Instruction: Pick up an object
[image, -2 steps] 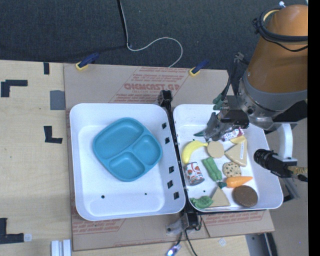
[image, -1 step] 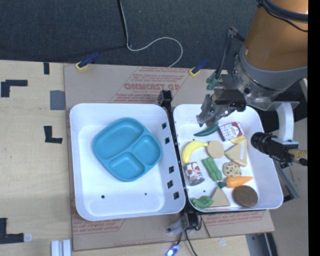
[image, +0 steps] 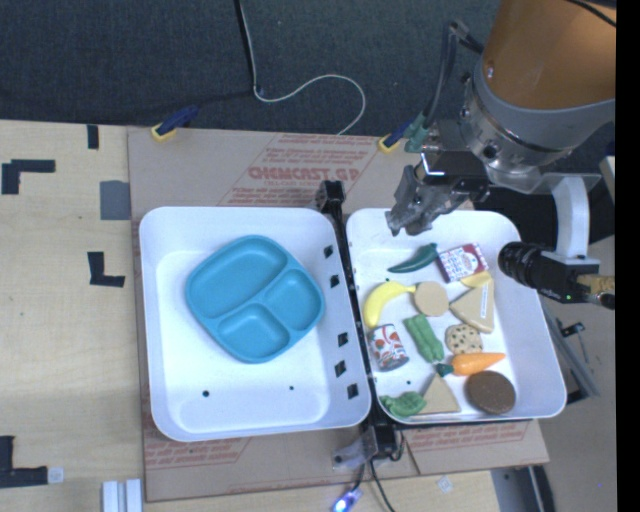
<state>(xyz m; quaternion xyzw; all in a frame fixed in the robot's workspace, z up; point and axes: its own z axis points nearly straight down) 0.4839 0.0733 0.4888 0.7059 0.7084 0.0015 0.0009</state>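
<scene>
The gripper (image: 412, 215), empty with fingers slightly parted, hovers right of centre above the green chili pepper (image: 413, 260): light, rigid, slippery plastic, probably best pinched mid-body.

Faint red mirrored lettering printed on the cardboard sheet (image: 300, 170) behind the bins, not legible, small red-and-white packet (image: 461, 262) with unreadable label
</scene>
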